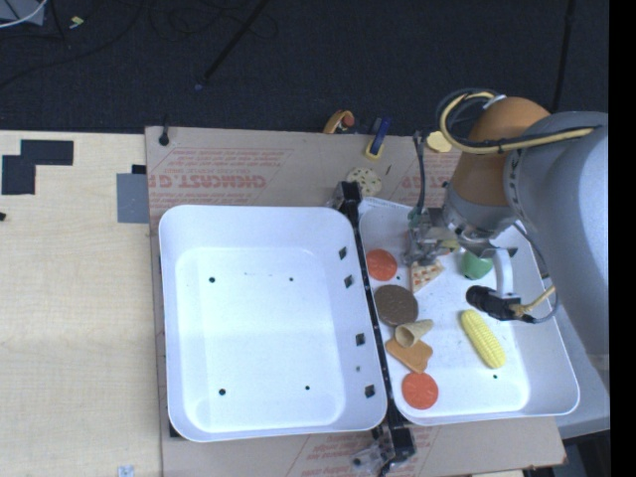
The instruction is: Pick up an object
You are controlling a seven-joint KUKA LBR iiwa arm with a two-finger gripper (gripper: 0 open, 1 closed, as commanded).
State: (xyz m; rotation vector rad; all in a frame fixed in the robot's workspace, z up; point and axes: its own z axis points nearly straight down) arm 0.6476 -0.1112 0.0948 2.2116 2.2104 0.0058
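My gripper (429, 246) is low in the back part of the right bin (542, 391), under the grey arm with its orange band. Just below it lies a tan wedge-shaped piece (425, 274), touching or nearly touching the gripper. A green object (475, 264) sits right of the gripper, partly hidden by the wrist. To the left lies an orange-red disc (382, 263), with a brown disc (396, 304) in front of it. A yellow corn cob (482, 338) lies toward the right side.
In the front of the right bin are a small beige piece (413, 331), an orange piece (411, 355) and a red disc (420, 392). The left bin (174, 296) adjoins along a black divider (366, 306). Clamps (376, 139) stand behind the bins.
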